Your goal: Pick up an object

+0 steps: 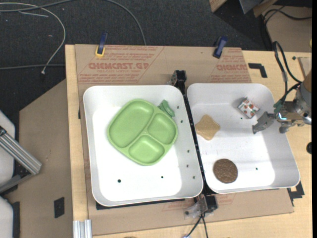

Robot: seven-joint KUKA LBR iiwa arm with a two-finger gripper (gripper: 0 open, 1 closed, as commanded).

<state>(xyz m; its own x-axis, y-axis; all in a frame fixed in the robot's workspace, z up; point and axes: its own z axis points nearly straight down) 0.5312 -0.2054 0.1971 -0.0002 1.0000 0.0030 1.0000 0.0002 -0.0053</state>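
Hovering over the right bin [277,175], the tool [271,124] sits just right of the small wrapped packet [247,107], its grip state impossible to tell.

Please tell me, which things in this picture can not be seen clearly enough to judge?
- Gripper, camera view: small and dark at the right bin's far side; finger state unreadable.
- Small printed object: too small to identify.
- Green item by the green divided plate: partly tucked behind the plate rim, shape unclear.
- Arm: cut off by the right edge.

Brown bench [148,61], two white bins [94,133] side by side
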